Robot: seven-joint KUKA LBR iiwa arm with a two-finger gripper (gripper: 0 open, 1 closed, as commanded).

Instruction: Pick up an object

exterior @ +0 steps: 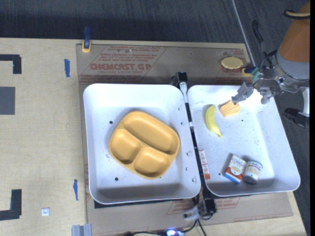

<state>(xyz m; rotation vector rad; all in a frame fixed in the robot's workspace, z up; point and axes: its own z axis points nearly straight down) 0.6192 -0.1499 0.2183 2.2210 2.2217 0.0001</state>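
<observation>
my pincer (252, 93) hangs at the upper right of the frame over the right bin (275, 146), spread open and holding nothing, just beside the yellow block (229, 109). the block could skid against the banana (212, 120) if one finger nudges it. the small can (253, 171) and carton (235, 168) sit well apart at lower right; the yellow tray (143, 144) is in the left bin.

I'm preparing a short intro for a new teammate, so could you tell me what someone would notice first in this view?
The large yellow divided tray lying in the left bin draws the eye first. In the right bin, a banana lies near the far left part, beside an orange block at the gripper, which reaches in from the right; two small containers sit near the front.
</observation>
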